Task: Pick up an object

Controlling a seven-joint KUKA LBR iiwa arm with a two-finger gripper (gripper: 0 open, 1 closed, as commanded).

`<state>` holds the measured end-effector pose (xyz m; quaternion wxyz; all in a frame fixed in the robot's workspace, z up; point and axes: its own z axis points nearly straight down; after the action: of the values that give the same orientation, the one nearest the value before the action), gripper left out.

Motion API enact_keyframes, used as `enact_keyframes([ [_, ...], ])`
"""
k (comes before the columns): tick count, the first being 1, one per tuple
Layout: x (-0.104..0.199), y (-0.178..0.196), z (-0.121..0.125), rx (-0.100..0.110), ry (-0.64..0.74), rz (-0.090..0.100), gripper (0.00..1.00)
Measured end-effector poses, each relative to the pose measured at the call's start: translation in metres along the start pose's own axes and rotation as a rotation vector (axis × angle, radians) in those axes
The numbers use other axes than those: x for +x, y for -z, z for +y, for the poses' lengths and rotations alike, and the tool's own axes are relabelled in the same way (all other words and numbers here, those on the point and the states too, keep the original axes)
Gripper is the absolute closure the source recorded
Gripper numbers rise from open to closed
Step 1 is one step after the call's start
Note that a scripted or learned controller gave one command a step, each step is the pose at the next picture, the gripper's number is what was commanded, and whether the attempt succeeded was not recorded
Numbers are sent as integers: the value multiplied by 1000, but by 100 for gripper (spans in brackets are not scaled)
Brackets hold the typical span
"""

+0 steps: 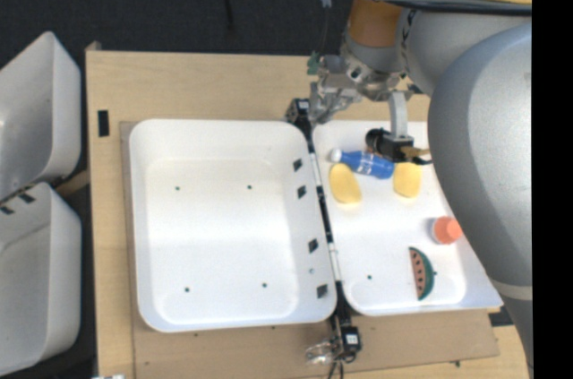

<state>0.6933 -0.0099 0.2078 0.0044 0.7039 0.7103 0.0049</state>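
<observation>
My gripper (324,99) hangs above the back left corner of the right bin (380,256), near the divider between the bins. Nothing shows in its grasp. In that bin lie a blue bottle (367,164) with a white cap, a yellow lemon-like piece (345,185) just in front of it, and a second yellow piece (407,180) to its right. Nearer the front are a small orange thing (445,230) and a watermelon slice (421,271). The gripper is behind and to the left of the bottle, apart from all of them.
The left bin (215,225) lies beside the right one on the wooden bench (112,216). The bulky grey arm (483,99) covers the right bin's right side. White containers (36,117) stand off the bench at the left.
</observation>
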Motion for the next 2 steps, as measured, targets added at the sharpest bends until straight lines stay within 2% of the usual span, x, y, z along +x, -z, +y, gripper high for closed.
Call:
enact_keyframes([
  [1, 38, 170, 0, -6, -2, 1, 100],
  [2, 73, 72, -42, 23, -4, -1, 100],
])
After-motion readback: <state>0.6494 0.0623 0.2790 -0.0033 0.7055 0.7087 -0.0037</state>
